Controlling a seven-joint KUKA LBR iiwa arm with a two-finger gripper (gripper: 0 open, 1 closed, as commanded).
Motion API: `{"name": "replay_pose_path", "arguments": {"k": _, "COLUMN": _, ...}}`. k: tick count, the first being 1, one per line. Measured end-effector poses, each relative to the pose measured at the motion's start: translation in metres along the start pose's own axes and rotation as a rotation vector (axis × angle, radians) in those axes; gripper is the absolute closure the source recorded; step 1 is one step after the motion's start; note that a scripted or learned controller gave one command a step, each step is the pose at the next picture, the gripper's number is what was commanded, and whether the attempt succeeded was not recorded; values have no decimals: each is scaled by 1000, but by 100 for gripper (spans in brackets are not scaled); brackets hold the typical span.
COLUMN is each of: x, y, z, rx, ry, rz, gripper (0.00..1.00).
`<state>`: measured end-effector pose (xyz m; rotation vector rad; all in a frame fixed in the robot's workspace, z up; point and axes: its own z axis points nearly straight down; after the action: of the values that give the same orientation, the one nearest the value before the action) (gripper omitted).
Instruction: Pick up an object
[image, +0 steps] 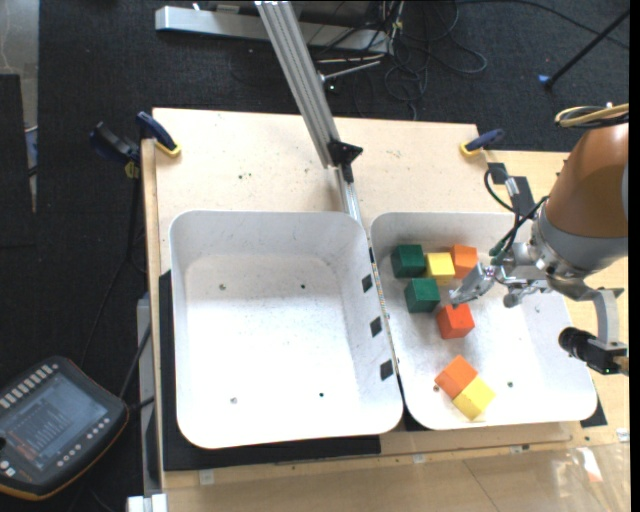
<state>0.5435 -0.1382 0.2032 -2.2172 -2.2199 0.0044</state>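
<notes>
Camera view: the grey two-finger gripper (466, 292) hangs low over the right white plastic bin (560, 400), its tips just above the red-orange wooden cube (456, 320) and beside the lower dark green cube (422, 294); whether the tips are spread or pressed together cannot be told, and no block is seen between them. Behind sit an upper dark green cube (407, 260), a small yellow cube (441, 264) and an orange cube (464, 258) in a row, while an orange block (457, 376) touching a yellow block (474, 397) lies nearer the front wall. Left white bin (200, 250) adjoins on the pale speckled bench board (260, 150), with blue-and-yellow clamps (158, 133) at its corners, a slanted aluminium rail (300, 75), black carpet and a teach pendant (50, 425) lower left.
</notes>
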Motion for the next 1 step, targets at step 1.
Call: {"name": "replay_pose_path", "arguments": {"k": 1, "x": 0, "y": 1, "z": -3, "rx": -5, "ry": -1, "rz": 1, "gripper": 0}}
